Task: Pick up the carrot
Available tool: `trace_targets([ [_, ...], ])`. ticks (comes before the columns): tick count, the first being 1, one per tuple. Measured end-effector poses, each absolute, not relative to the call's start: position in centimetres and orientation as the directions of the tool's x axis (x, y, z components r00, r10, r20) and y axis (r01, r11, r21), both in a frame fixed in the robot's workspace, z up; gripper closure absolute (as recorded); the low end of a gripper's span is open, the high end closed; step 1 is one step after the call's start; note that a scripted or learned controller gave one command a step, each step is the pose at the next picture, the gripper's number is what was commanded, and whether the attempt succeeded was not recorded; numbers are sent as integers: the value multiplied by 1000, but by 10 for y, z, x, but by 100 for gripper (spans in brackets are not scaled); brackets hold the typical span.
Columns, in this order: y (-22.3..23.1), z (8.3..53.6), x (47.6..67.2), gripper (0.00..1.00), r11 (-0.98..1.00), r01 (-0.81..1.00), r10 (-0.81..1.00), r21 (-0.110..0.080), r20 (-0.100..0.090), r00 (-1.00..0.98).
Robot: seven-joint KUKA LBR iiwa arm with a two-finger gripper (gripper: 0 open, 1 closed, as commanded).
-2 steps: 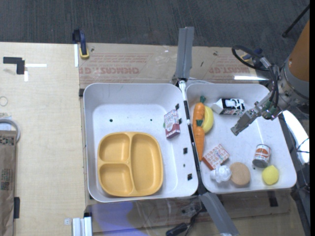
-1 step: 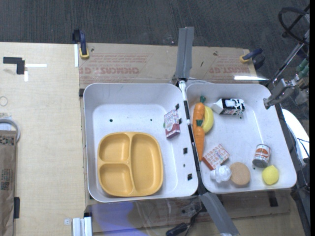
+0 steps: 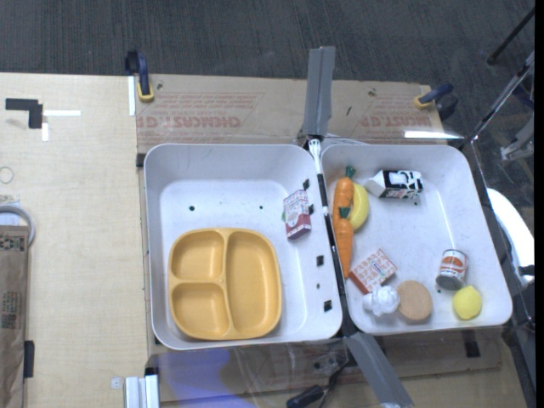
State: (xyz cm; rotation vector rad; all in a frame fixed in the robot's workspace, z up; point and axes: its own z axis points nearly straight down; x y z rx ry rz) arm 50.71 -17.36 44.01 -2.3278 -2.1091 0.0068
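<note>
Orange against the white plastic, the carrot [image 3: 342, 195] lies in the right bin [image 3: 476, 195], hard against that bin's left wall and roughly midway along it, running lengthwise from the far edge toward the near edge with its green top pointing to the far edge. It reads as two orange lengths end to end, and whether that is one piece or two cannot be told. A yellow banana-like fruit [image 3: 361, 207] touches its right side. Near the far edge of the same bin lies a black-and-white carton [image 3: 399, 184], apart from the carrot. A red-and-white packet [image 3: 372, 269] sits just beside the carrot's lower tip, and toward the near edge come a white crumpled object [image 3: 382, 300], a tan round disc [image 3: 415, 301] touching it, and a lemon [image 3: 467, 303] in the near right corner. A small can [image 3: 452, 269] stands tilted by the right wall, just above the lemon. In the left bin [image 3: 161, 228], a yellow divided plate [image 3: 225, 283] fills the near left corner, and a small red-and-white box [image 3: 297, 213] rests close to the right wall. Both bins sit on a sheet of cardboard [image 3: 229, 113] over the pale wooden surface [image 3: 68, 228], with a yellow clamp [image 3: 144, 87] at the cardboard's far left corner.
</note>
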Motion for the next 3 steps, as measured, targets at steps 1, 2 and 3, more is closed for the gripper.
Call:
trace_targets([
  [1, -219, 440, 483, 0, -309, 951, 951, -4, -3, 309],
  [2, -213, 440, 479, 0, -576, 817, 817, -5, -4, 576],
  [3, -211, 440, 481, 0, -800, 599, 599, -2, -5, 800],
])
